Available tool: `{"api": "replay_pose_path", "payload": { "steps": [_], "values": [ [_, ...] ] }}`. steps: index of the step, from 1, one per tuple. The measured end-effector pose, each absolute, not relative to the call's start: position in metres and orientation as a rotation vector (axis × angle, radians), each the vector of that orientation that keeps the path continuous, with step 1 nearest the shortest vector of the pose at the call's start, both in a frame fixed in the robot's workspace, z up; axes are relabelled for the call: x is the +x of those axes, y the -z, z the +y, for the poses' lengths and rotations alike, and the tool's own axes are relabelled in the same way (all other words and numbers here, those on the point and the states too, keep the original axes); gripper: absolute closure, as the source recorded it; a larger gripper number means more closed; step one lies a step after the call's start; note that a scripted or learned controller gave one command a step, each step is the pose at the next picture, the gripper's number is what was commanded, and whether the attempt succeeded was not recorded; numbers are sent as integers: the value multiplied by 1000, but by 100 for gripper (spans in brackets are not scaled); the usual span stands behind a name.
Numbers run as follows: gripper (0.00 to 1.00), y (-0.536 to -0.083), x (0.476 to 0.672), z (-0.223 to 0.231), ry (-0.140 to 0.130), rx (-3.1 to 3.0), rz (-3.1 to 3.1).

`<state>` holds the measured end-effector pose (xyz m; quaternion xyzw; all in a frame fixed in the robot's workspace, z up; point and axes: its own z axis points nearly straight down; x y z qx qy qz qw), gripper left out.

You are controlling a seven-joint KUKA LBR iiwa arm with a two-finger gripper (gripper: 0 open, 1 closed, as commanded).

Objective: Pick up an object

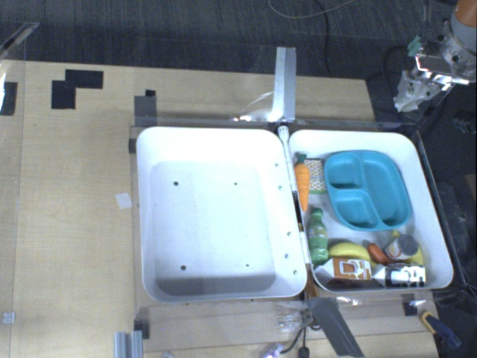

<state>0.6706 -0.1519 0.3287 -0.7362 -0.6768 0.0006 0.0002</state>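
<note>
Objects: blue plastic divided tray (369, 189), orange carrot (302, 178), green bottle (317, 235), yellow banana (350, 251) in right white bin (428, 192) | gripper (412, 92) above far-right corner; opening cannot be told

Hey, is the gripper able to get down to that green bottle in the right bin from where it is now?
Probably yes. The gripper sits outside the right bin's far corner with nothing above the green bottle. But the bottle is wedged against the bin's left wall, carrot and banana close by.
</note>
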Motion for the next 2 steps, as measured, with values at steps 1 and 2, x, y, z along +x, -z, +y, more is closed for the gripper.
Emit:
{"api": "replay_pose_path", "payload": {
  "steps": [1,2],
  "values": [
    [100,-360,671,-195,0,-2230,-2217],
    [100,-386,665,-141,1,-1961,-2458]
  ]
}}
